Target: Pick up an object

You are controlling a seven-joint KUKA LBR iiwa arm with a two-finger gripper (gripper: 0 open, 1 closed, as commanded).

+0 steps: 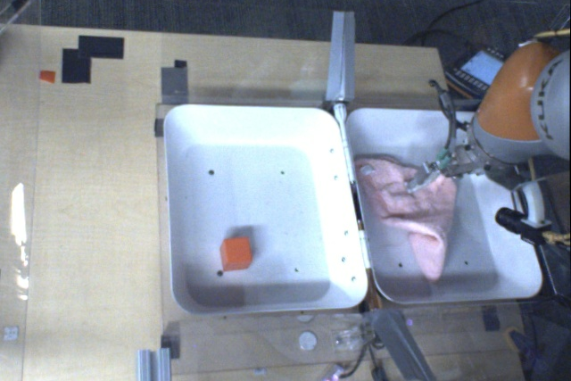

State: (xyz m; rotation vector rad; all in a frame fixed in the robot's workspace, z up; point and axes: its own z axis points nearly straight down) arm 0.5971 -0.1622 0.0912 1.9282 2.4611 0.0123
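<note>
Grey, with its orange band (517,94) bulging at the view's right edge, the arm (513,134) reaches leftward over the right bin (500,281) with its wrist angled down, so that the gripper (426,180) sits on the upper part of a pink cloth (410,214). Whether its jaws are apart or together I cannot tell (they merge with the cloth's folds). An orange block (236,253) lies in the left bin (250,138), well apart from the gripper.

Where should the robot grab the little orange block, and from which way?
Probably straight down from above, fingers closing on two opposite flat sides of the orange block. It sits alone on the floor of the left bin, clear of the walls, with room all around.
</note>
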